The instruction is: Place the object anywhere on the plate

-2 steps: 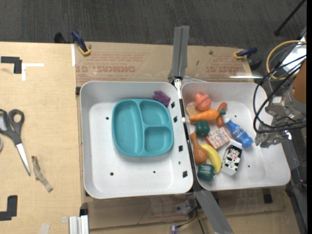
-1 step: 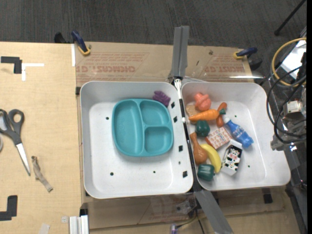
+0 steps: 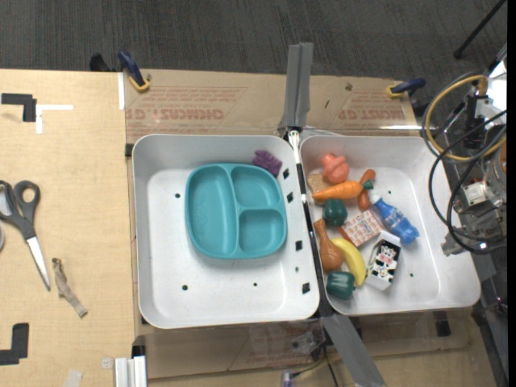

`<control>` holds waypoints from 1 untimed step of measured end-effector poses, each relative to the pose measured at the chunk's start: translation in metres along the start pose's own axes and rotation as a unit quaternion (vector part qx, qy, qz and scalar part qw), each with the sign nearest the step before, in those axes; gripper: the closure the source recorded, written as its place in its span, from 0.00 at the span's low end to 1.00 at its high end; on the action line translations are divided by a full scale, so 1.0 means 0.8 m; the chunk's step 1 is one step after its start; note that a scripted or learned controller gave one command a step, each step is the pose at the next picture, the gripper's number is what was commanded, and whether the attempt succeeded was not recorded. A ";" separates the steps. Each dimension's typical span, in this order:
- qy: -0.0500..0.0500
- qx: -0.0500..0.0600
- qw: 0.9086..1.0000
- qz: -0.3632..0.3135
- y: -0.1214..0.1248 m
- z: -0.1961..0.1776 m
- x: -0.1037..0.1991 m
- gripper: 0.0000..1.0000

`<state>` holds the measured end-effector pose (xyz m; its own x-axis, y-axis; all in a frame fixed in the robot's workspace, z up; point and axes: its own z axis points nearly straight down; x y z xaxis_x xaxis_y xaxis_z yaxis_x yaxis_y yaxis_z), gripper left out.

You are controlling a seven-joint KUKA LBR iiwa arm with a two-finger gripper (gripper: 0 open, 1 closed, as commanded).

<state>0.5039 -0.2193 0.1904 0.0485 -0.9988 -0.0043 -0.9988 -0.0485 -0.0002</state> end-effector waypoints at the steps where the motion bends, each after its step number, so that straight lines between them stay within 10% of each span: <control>1: 0.000 0.000 0.961 -0.275 0.031 -0.029 -0.005 1.00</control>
